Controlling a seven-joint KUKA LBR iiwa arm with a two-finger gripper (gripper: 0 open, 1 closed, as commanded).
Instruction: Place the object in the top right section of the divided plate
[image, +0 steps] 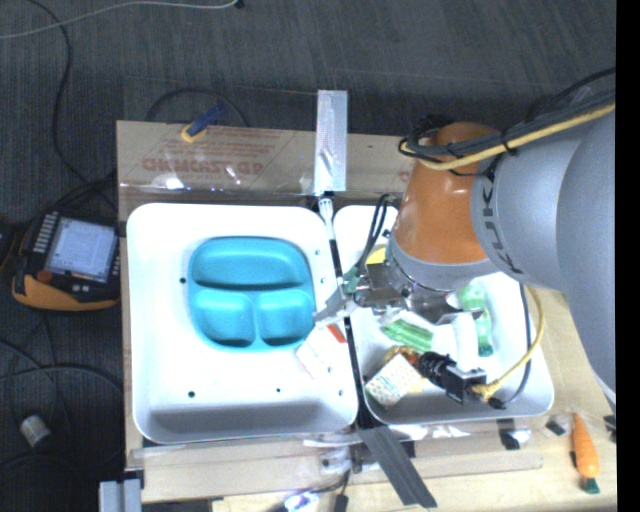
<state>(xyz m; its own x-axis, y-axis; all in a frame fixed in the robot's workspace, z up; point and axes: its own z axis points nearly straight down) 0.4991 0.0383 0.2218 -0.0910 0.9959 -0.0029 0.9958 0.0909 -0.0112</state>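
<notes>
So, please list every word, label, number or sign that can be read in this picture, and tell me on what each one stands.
None can be read with certainty.
Cardboard sheet behind the bins: red print, too faint and blurred to read.
Handheld device on the floor at the left: lit screen, content too small to read.
Small packet in the right bin: patterned face, no legible text.
White card beside the blue divided plate: small red mark, unreadable.

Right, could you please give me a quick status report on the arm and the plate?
Arm low over right bin. Blue divided plate in left bin, sections bare. Clutter lies in right bin; white card by the divider.
</notes>
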